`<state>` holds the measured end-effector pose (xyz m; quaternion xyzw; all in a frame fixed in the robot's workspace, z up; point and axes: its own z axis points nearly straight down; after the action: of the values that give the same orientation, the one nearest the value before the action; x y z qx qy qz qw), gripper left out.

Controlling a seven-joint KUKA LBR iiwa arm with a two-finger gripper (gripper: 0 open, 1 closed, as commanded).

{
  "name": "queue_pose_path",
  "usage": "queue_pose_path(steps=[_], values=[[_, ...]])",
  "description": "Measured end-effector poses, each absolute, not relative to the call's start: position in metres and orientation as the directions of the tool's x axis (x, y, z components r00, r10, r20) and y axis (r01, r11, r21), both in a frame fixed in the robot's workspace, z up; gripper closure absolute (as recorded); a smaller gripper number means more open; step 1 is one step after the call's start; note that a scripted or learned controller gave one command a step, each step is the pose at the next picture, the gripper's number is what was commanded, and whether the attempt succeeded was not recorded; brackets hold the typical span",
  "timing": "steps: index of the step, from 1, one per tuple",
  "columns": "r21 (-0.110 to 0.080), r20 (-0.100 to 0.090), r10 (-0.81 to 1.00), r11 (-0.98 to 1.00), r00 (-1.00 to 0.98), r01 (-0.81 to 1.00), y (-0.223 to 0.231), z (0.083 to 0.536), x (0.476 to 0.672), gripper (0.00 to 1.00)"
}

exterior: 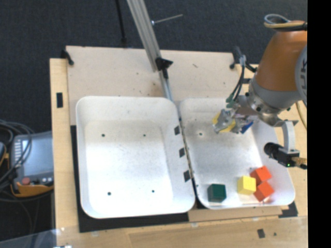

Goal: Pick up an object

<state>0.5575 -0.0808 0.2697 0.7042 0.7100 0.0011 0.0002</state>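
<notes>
Gripper (227,122) over right bin (207,154), can't tell its state; 4 blocks (247,185) sit near-right, so descending here risks empty grab.

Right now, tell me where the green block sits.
The green block lies in the right bin, near its front edge, just left of the yellow block and the two orange blocks.

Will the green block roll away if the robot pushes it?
Probably not. The green block looks boxy with flat faces, so it should slide rather than roll. It sits close to the bin's near wall, which would likely stop it. It looks solid, so it probably won't bend when squeezed.
</notes>
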Motion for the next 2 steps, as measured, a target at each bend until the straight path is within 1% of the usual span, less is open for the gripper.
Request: queue_pose_path(steps=[2], values=[[0.002,-0.002,1.0,0.005,-0.005,1.0,-0.002,0.259,0.588,1.0]])
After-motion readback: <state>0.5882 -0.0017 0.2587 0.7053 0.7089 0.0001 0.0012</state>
